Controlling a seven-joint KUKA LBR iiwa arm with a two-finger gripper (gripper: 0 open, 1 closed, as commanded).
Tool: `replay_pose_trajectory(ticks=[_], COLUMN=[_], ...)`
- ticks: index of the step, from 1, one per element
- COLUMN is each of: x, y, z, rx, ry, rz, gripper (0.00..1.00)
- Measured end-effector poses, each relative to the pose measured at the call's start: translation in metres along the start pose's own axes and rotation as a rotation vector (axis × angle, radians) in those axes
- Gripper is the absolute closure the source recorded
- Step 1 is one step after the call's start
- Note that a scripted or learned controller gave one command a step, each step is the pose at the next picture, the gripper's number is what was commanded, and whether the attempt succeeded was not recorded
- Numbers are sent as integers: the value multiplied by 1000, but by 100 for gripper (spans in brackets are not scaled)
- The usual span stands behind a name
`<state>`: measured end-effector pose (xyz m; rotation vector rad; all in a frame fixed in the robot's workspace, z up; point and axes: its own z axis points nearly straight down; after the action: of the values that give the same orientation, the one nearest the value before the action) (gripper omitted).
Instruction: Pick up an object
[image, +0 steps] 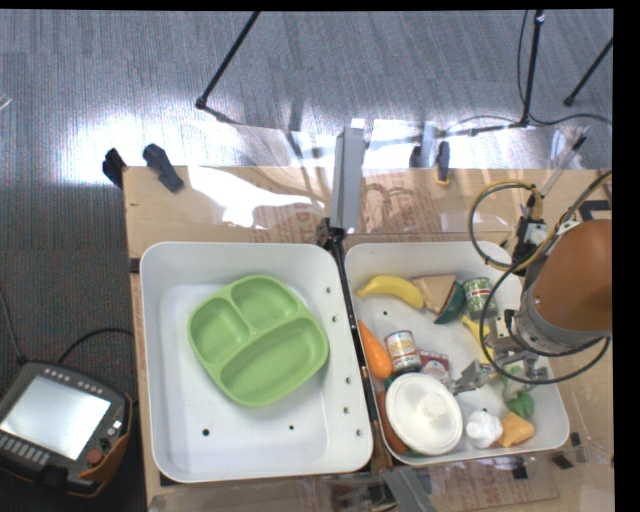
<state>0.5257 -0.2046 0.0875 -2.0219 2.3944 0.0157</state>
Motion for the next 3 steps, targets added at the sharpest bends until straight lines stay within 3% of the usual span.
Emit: replay_pose_trajectory(ticks=[1,3], x=[-90,-118], y=[-17,-38], z=[-12,-4], rx=[3,16], ry=[5,17], rz=[100,519], gripper=[0,0])
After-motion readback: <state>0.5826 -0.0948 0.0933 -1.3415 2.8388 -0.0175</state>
